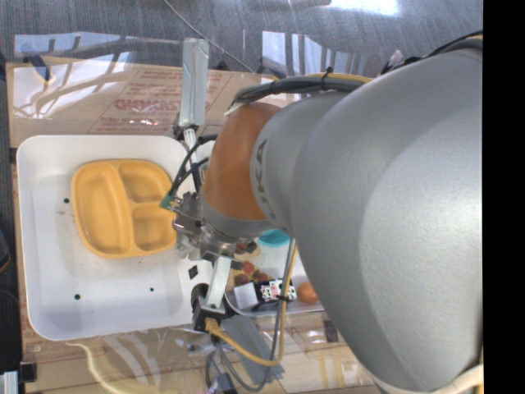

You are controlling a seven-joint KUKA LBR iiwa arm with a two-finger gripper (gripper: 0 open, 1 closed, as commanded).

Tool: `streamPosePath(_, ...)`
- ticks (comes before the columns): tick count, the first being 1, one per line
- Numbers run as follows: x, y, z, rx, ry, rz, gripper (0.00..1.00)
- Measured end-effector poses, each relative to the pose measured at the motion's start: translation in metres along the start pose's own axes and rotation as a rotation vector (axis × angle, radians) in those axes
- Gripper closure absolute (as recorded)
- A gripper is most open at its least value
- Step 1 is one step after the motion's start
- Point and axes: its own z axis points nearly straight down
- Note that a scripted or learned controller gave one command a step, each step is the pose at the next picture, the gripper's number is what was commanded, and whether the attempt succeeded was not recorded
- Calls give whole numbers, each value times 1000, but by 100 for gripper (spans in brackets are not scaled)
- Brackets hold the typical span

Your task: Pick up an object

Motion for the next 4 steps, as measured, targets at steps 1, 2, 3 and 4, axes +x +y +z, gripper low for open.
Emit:
streamPosePath(1, 19, -10, 78, 6, -5, 263, 100)
streamPosePath(2, 80, -26, 101, 2, -2, 384, 100)
streamPosePath(3, 64, 2, 55, -1, 1, 515, 100)
streamPosePath(4, 90, 15, 19, -1, 0, 393, 100)
